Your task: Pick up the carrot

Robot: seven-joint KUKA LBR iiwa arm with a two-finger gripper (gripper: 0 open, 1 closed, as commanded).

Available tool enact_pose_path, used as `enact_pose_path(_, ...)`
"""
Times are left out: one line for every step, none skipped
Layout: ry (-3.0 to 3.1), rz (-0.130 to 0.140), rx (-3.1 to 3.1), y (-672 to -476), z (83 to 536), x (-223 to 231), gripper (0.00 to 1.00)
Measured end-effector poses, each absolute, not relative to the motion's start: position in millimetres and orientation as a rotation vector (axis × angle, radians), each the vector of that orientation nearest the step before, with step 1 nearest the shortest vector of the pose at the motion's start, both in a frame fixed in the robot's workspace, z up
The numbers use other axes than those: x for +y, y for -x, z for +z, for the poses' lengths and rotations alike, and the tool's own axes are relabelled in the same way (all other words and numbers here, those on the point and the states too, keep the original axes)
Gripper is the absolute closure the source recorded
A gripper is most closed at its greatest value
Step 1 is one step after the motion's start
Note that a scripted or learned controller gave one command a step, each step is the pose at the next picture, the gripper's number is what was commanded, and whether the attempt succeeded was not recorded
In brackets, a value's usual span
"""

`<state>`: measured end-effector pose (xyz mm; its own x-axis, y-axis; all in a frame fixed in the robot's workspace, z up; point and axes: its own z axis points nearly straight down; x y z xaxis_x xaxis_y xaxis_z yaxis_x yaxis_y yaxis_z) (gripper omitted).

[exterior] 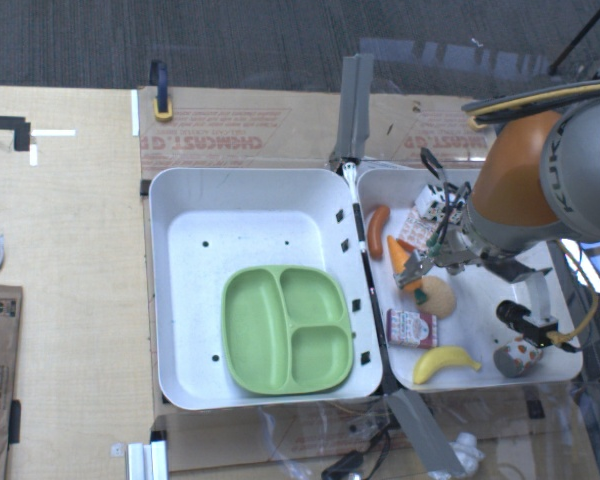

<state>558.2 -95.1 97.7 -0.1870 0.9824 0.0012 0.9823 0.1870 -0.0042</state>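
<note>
Orange and small, the carrot (396,251) is seen in the right bin (558,370) beside the sausage (378,229), with the gripper (412,270) spread just over it; only the carrot should be enclosed.

Fixed above the desk (60,228), looking down at a slant — both white bins (170,268) in frame from moderate height, arm (540,178) entering from the right.

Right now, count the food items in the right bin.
5: sausage at the left wall, carrot beside it, potato mid-bin, small carton, banana in front. The arm may hide more.
</note>
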Motion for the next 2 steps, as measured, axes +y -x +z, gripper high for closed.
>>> enact_pose_path(2.007, 0.003, -2.413, -558.6, 107, -97, 1.00)
enact_pose_path(2.026, 0.002, -2.403, -625.1, 192, -56, 1.00)
